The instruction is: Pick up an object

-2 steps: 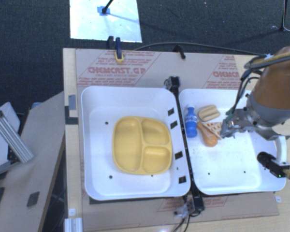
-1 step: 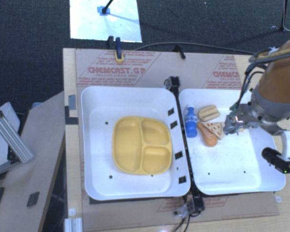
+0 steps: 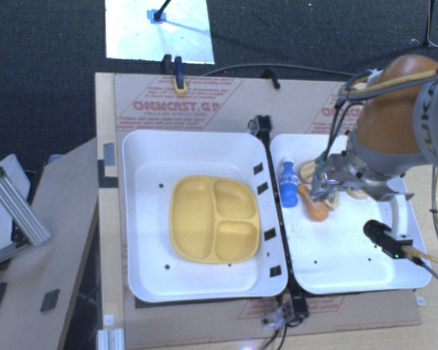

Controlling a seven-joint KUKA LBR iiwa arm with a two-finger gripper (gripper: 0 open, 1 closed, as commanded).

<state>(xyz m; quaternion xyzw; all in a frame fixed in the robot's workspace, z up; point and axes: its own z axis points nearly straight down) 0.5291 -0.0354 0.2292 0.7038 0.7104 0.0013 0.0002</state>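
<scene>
from my console: the two-finger gripper, state i cannot tell, touching the orange wooden spoon, beside the small blue plastic bottle.

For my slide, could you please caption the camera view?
Tool low in the right bin near a blue bottle; yellow tray in the left bin.

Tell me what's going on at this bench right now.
A grey arm reaches in from the right over the right bin, its pincer low among a small pile: a blue bottle and an orange utensil. I can't tell whether it has hold of anything. The left bin holds a yellow divided plate, untouched.
</scene>
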